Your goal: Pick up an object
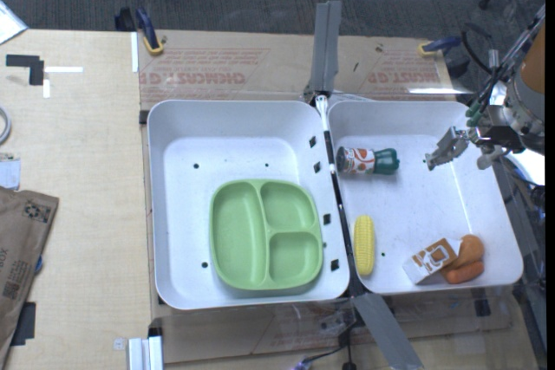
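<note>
Two white bins (165,186) sit before us; our gripper (464,150) hovers spread and empty, so next we descend on the bottle (367,160).

Two white bins side by side: the left bin (173,186) holds a green divided plate (264,234); the right bin (416,121) holds a bottle (367,160), corn cob (364,244), small carton (431,261), carrots (466,259), beneath an open, empty gripper (468,148).

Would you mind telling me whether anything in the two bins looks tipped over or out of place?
The bottle in the right bin lies on its side instead of standing. The corn cob sits tight against the divider. Nothing looks spilled or broken.
</note>
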`<move>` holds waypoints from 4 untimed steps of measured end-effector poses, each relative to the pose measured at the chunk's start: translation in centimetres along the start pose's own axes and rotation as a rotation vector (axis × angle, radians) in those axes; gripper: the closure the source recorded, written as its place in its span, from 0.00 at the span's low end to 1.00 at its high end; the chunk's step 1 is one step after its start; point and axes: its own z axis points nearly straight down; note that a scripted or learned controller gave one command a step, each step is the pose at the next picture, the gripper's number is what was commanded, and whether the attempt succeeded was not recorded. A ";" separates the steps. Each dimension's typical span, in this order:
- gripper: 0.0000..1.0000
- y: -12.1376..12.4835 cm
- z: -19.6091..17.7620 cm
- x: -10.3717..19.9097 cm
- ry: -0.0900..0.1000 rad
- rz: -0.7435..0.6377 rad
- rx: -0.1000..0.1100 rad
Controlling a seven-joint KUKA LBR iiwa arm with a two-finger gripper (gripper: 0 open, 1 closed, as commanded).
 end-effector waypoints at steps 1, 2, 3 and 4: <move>0.00 3.0 19.1 2.1 0.000 0.006 -0.005; 0.00 9.4 19.0 1.1 -0.001 0.100 -0.005; 0.00 13.6 18.9 2.2 -0.002 0.097 -0.004; 0.00 13.6 19.0 2.1 -0.002 0.011 -0.004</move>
